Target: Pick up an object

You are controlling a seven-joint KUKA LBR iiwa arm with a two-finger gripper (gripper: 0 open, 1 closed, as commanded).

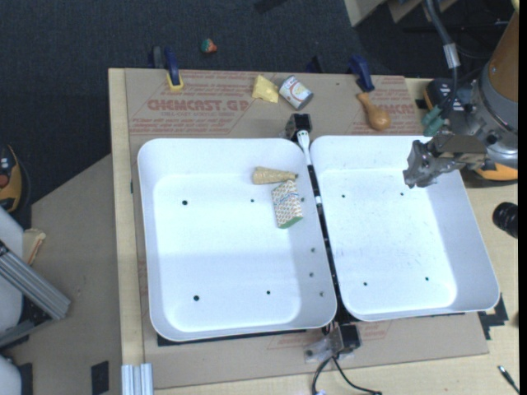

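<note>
In the left bin [165, 245] lie two objects near its upper right corner: a tan cone-shaped piece [272, 175] and, just below it, a small patterned green-and-white packet [286, 203]. My gripper [417, 174] hangs over the upper right part of the right bin [461, 295], well to the right of both objects. Nothing shows between its fingers.
On the cardboard behind the bins lie a yellow wedge [265, 90], a small white box [296, 92] and a brown pear-shaped piece [375, 112]. Blue clamps [172, 67] hold the board's far edge. A black brush [302, 132] rests along the divide between the bins.
</note>
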